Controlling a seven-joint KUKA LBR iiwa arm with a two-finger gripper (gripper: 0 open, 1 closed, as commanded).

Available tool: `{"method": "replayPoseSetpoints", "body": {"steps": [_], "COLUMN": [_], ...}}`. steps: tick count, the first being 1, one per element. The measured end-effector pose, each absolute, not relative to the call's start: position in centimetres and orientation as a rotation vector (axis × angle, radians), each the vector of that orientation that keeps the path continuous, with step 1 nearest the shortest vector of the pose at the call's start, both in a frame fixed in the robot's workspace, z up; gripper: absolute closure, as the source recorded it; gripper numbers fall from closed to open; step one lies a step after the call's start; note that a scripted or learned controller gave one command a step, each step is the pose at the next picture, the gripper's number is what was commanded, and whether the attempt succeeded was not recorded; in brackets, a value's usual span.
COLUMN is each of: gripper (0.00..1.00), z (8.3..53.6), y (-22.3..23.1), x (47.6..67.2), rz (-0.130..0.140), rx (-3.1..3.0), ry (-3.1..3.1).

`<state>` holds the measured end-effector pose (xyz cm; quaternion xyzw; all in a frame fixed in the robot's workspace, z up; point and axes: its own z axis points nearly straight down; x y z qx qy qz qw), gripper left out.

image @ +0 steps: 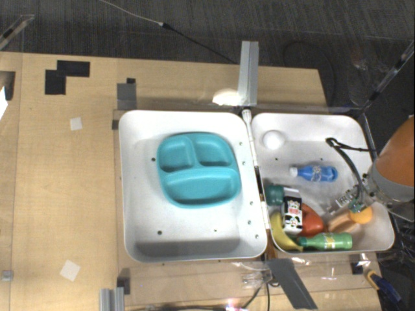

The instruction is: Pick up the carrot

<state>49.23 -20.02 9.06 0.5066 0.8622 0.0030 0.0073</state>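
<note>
Tool (350,203) hangs low over the right bin's (363,131) near right corner; whether it grips anything I cannot tell. Touching beneath it, the carrot (350,219) lies beside a green bottle (327,241).

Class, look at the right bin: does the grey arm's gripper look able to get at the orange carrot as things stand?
Probably yes. The gripper sits low in the right white bin, right beside the orange carrot. Nothing lies on top of the carrot, though the green bottle and red pepper-like piece crowd it closely.
</note>
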Motion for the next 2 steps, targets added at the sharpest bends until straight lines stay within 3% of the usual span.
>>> {"method": "replayPoseSetpoints", "body": {"steps": [1,2], "gripper": [1.00,1.00], "z": [12.0,36.9], "y": [-13.4,-12.4], "x": [49.0,49.0], "rz": [0.007,0.010], "rx": [1.640,1.605], "ry": [2.672,2.681]}}
